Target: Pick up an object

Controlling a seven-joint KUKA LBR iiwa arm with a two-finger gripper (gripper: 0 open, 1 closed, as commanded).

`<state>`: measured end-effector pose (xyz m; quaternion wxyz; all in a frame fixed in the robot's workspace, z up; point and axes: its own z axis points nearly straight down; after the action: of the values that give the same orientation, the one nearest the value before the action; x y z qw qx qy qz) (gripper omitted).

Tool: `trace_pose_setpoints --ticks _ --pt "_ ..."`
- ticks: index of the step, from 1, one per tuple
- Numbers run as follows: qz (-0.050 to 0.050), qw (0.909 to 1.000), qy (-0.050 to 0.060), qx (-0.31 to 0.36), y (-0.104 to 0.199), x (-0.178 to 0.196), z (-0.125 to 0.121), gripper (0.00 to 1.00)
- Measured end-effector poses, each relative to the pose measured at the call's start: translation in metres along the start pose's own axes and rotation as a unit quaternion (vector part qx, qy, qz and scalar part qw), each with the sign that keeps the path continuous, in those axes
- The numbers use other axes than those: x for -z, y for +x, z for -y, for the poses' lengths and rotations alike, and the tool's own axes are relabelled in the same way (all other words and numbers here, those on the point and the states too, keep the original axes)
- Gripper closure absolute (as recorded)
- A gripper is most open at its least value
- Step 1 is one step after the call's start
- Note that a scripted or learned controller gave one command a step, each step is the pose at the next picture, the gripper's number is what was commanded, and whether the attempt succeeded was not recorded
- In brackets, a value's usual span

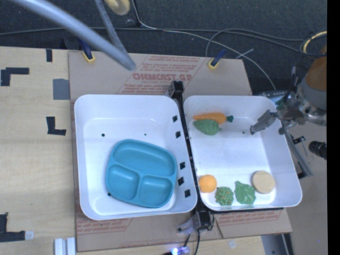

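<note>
The right bin [234, 153] holds several toy foods. An orange carrot [211, 117] and a green leafy vegetable [207, 126] lie at its far left. Along the near wall sit an orange ball [207, 183], a broccoli piece [224, 195], a green leaf [245, 192] and a beige round disc [263, 181]. My gripper [267, 131] hangs over the far right corner of this bin, fingers spread open with nothing between them. It is well to the right of the carrot and above the disc in the picture.
The left bin [93, 121] holds a blue divided plate [141, 172]. A black divider clip strip [183, 153] runs between the bins. Cables [228, 39] trail behind the bins. A grey pole [69, 23] crosses the top left.
</note>
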<state>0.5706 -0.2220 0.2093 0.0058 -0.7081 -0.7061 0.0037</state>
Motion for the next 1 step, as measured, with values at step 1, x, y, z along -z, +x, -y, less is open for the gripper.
trace_pose_setpoints --ticks 1 --pt "0.002 1.0 -0.006 0.002 0.0004 0.007 -0.003 0.0"
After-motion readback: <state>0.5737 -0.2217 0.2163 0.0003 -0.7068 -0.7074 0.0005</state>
